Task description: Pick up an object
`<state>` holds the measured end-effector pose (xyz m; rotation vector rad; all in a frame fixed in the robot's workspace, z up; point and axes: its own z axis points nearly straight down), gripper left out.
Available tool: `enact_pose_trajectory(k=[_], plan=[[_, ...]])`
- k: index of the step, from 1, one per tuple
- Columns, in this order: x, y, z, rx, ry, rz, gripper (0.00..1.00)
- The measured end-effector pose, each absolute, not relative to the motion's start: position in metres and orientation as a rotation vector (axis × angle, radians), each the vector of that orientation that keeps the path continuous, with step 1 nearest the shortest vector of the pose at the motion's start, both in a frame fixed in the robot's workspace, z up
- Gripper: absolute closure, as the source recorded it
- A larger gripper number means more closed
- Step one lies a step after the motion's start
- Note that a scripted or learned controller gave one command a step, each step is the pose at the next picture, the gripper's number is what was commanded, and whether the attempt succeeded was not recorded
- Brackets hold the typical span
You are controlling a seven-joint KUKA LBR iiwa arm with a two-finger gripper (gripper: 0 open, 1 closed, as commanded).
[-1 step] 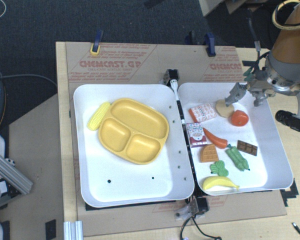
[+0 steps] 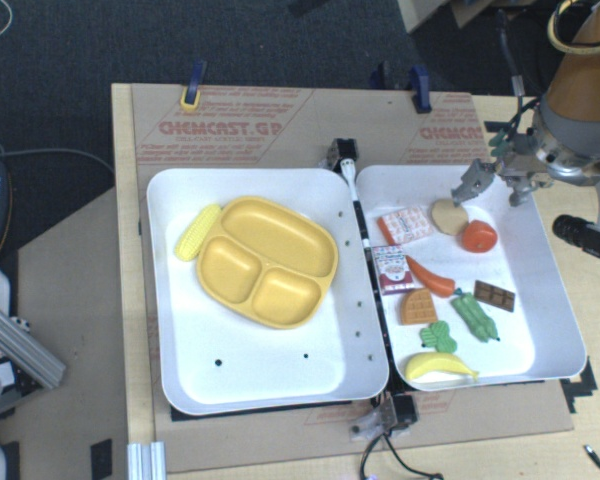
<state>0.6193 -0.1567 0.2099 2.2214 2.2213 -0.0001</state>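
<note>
Grey fingers of the gripper (image 2: pixel 500 181) stood spread apart, grasping nothing, above the right bin (image 2: pixel 550 268) at its twelve o'clock rim. A tomato (image 2: pixel 478 235) lay just beside a pale potato (image 2: pixel 447 216), at its four o'clock.

Arm (image 2: pixel 580 88) behind the tool (image 2: pixel 500 183) cut off by the right and top edges. Packet (image 2: pixel 404 225) print just below the tool too small to read.
</note>
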Motion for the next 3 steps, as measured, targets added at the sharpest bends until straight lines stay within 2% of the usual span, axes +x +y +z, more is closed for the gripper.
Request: enact_pose_trajectory(k=[2,3], plan=[[0.625,-0.158,0.099,2.223,2.225,-0.003,0.0],[0.628,-0.158,0.089,2.22,2.222,0.003,0.0]])
